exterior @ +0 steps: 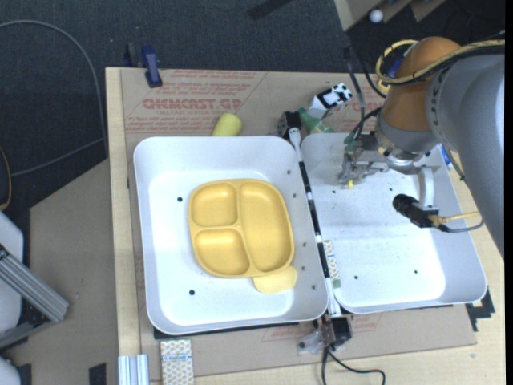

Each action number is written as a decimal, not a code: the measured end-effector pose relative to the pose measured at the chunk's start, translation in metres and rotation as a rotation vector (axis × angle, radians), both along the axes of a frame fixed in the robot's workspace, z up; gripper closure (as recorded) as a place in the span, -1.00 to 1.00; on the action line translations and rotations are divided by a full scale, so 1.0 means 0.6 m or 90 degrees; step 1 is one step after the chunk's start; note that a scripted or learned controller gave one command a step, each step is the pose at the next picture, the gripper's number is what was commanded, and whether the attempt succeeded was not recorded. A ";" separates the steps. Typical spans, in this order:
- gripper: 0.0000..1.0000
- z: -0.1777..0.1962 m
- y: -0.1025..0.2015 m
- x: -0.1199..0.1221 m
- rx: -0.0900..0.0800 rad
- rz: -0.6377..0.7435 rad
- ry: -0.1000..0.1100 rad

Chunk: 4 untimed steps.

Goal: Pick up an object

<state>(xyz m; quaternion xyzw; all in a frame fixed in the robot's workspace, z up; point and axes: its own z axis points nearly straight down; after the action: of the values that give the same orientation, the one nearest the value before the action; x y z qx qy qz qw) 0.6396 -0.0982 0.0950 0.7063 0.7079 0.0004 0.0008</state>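
- The tool (353, 171) sits low over the far-left corner of the right bin (401, 283). Honestly can't tell from this angle how it's set, too small and cluttered with cables.
- Nothing visible in its grip, so I'd say the pick isn't done yet.
- Trouble is, the stuff worth grabbing is in the left bin (160, 215): a yellow divided plate (239, 227) in the middle, with a yellow flat piece (275, 280) tucked under its near edge.
- Risk as I see it: the tool closes on bare bin floor where it is now and comes up with nothing. The plate also looks wide and shallow, so it could slip even if reached.
- Bins sit on a cardboard sheet (192, 99) over the table; a yellow cylinder (228, 124) lies on it near the far edge, and a blue clip (151, 65) at the far-left corner.
- Dark carpet around, with a cable (76, 42) looping on it.
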 end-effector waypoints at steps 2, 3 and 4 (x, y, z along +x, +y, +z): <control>1.00 0.150 0.033 -0.051 -0.001 -0.002 0.000; -1.00 0.150 0.034 -0.051 -0.001 -0.001 0.000; -1.00 -0.009 0.010 -0.002 0.001 -0.001 0.003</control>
<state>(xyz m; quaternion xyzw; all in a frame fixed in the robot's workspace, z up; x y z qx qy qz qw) 0.6387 -0.0923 0.0897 0.7072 0.7071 -0.0008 -0.0013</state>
